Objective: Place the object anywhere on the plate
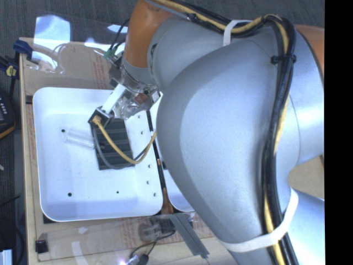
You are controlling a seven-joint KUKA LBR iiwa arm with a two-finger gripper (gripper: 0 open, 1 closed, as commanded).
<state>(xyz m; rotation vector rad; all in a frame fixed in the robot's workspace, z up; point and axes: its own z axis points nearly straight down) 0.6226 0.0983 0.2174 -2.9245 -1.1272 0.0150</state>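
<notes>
My gripper hangs over the right half of the left white bin, below the orange wrist band. A small clear, glassy object lies on the bin floor just left of the gripper and apart from it. The grey arm covers most of the view's right side and hides nearly all of the right bin, of which a narrow strip of rim shows.
A few small dark specks dot the left bin's floor. Clear plastic wrap lies on the cardboard behind the bin. A metal bracket and wires sit at the bench's front edge.
</notes>
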